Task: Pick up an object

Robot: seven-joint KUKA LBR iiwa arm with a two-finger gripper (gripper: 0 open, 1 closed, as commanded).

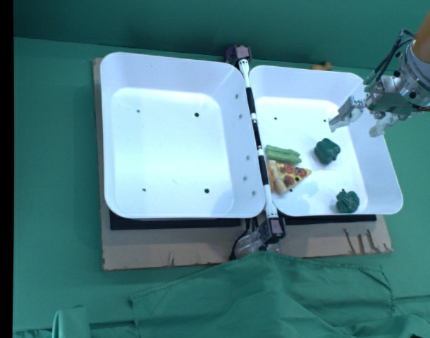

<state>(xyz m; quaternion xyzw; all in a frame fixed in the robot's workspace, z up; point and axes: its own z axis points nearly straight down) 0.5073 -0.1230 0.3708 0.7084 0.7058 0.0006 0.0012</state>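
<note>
1. Two shallow white bins are sitting side by side on a brown cardboard sheet [201, 259], which is lying on a green cloth-covered bench [53, 189].
2. The left bin [116, 76] is showing only a few small dark dots on its floor.
3. The right bin [384, 182] is holding four toy food items.
4. A green toy pod, looking like okra or a bean [283, 153], is lying near that bin's left wall, roughly level across the view.
5. A toy pizza slice [285, 177], orange with red and green toppings, is lying just below the pod, touching or nearly touching it, its tip pointing right.
6. A dark green toy bell pepper [327, 151] is sitting to the right of the pod, near the middle of the bin.
7. A second dark green toy pepper [347, 201] is resting near the bin's lower right corner, well apart from the first.
8. The grey arm, with its orange band, is reaching in from the upper right.
9. The gripper [363, 118] is hovering over the upper right part of the right bin, above and to the right of the first pepper.
10. Its two fingers are standing spread apart, with nothing between them.
11. A thin black-and-white bar [254, 118] is running between the two bins.
</note>
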